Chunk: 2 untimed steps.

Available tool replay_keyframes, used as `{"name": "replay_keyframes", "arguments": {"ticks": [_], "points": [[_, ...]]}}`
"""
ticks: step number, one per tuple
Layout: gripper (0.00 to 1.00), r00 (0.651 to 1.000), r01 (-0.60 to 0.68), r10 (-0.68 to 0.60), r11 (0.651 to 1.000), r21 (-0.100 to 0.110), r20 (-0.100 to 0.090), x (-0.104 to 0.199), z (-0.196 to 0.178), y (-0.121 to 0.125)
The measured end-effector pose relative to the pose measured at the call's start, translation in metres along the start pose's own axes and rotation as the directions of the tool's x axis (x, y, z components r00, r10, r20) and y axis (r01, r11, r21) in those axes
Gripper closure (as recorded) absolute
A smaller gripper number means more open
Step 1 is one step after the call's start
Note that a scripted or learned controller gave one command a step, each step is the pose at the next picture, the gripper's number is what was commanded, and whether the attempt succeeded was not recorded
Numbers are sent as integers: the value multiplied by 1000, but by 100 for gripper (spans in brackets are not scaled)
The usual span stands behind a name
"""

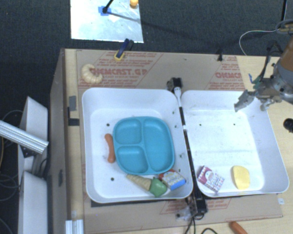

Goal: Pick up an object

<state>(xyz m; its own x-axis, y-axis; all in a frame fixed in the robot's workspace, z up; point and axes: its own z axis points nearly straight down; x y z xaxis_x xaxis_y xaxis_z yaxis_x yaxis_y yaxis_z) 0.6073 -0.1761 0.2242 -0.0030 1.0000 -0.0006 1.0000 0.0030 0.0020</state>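
My gripper (253,104) hangs over the far right corner of the right bin (224,130), its two fingers spread apart with nothing between them. A red and white packet (211,178) and a yellow lump (241,177) lie near that bin's front edge, well away from the gripper. In the left bin (95,130) a blue divided plate (143,145) lies flat. An orange sausage shape (109,147) sits to the plate's left. A cone with a green end (147,184) and a small blue and red box (175,180) lie at the plate's front.
A black divider (181,126) runs between the bins. On the cardboard behind the left bin lie a pale curled object (91,72) and a blue and yellow tool (122,49). An orange item (237,226) lies in front of the right bin.
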Motion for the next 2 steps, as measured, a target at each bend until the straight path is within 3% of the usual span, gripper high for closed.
{"name": "replay_keyframes", "arguments": {"ticks": [1, 2], "points": [[0, 1000, 1, -1, 1000, 0, -1, 46, 140, -3], [0, 1000, -2, 2, 1000, -1, 1, 23, 139, -1]]}}
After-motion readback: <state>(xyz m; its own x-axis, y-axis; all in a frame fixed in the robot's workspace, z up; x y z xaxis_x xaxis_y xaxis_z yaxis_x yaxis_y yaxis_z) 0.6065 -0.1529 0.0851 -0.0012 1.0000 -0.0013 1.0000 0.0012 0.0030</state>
